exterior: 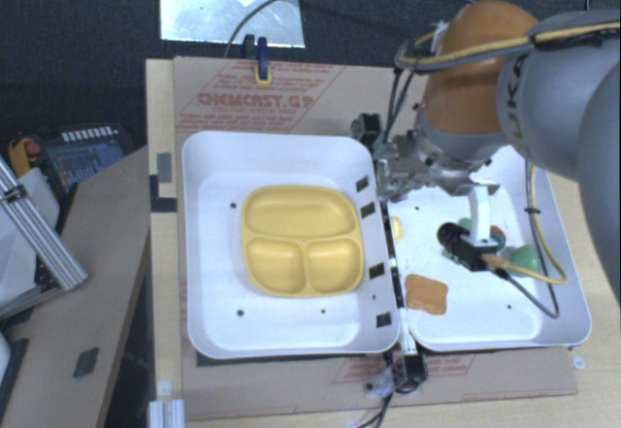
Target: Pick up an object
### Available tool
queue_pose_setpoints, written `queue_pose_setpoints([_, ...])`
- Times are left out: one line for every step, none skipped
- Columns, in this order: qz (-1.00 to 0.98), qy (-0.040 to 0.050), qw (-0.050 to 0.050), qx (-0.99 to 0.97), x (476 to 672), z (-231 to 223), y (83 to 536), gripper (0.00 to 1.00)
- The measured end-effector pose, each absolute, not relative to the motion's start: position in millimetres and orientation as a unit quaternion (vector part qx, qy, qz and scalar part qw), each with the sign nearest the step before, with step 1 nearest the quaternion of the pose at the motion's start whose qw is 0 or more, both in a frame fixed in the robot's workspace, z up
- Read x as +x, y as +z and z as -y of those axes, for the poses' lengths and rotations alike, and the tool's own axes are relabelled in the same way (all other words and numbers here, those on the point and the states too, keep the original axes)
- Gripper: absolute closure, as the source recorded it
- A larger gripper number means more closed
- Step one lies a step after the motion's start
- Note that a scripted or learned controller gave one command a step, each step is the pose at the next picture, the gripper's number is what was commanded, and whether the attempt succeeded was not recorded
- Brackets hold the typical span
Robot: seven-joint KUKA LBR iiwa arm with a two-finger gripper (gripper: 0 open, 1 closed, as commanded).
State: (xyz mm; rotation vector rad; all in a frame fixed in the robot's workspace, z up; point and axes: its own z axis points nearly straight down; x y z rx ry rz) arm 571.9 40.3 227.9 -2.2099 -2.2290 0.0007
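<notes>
Glossy yellow three-well tray (301,240) — flat orange slab (426,293)

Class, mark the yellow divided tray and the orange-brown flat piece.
yellow divided tray (296,213): camera view, floor of its long upper compartment.
orange-brown flat piece (427,293): camera view, middle of its top face.

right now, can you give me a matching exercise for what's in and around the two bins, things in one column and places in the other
Things:
1. yellow divided tray
2. orange-brown flat piece
3. green object
4. blue and yellow clamp

Places:
a. near corner of the right bin, next to the left bin
b. far edge of the cardboard
c. middle of the left bin
d. right side of the right bin

Pairs: 1-c, 2-a, 3-d, 4-b
</notes>
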Motion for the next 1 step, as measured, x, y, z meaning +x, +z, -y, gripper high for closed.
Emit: queue_pose_setpoints([0.711, -0.0003, 0.001, -0.704, 552.1, -96.8, 218.7, 1.00])
